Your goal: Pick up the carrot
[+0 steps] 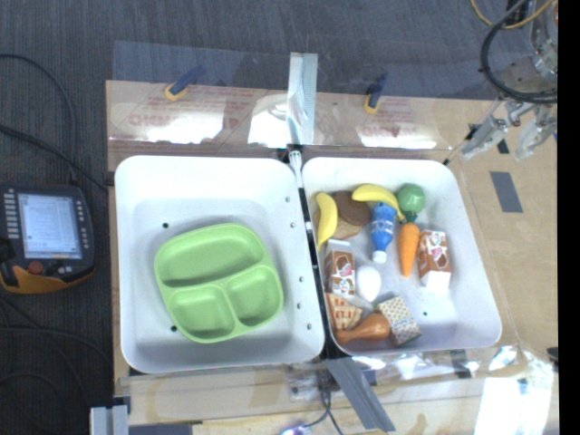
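Note:
The carrot is a short orange cone lying in the right bin, thick end towards the back, tip towards the front. It rests between a blue-and-white bottle on its left and a small carton on its right, with a green ball just behind it. My gripper hangs at the top right, outside the bin and well behind the carrot. Its two fingers are spread open with nothing between them.
The right bin also holds two bananas, a white egg, another carton, a cracker box and a brown food piece. A green divided plate lies in the left bin.

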